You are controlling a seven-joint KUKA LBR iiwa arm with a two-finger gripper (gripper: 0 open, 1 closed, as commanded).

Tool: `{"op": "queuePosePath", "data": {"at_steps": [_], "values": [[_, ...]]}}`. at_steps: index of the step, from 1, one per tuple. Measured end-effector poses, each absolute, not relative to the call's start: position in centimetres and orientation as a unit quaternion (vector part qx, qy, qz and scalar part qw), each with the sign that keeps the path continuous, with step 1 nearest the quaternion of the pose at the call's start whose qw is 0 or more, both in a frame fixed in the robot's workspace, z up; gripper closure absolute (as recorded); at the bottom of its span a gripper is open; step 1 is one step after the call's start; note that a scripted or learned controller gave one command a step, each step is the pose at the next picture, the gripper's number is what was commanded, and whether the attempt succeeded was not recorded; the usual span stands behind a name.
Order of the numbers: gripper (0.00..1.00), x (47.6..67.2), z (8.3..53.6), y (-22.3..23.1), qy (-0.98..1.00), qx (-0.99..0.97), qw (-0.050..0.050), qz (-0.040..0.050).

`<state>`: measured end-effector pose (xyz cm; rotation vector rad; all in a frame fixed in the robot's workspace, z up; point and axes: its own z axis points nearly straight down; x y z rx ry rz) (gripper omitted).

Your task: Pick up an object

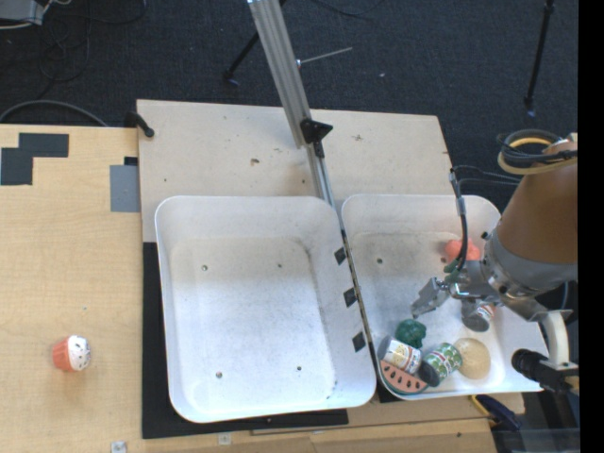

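Crowded in the right white bin's [377,215] near corner lie a watermelon-slice toy [401,379], green-labelled can [442,360] and tan round piece [474,357]. Above them the gripper [436,295] hangs open, holding nothing; descending there, its fingers risk jamming between neighbours and slipping off.

Both bins, the left bin [250,310] and the right bin [396,243], are white with grey speckling. Just below my jaws lies a dark green lump [411,332]; lower, a watermelon slice [401,380], red with black seeds and green rind. Above them shows an orange-red piece [462,249]. My arm [540,225] is orange-brown over grey.
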<state>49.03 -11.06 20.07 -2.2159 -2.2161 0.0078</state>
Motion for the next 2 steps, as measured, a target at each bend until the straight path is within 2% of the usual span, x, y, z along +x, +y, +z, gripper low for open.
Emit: {"op": "queuePosePath", "data": {"at_steps": [1,2], "values": [[0.00,49.1,20.3,-11.2,-0.706,-0.708,0.001,0.0007],[0.00,48.7,15.8,-10.5,-0.707,-0.707,0.004,0.0022]]}}
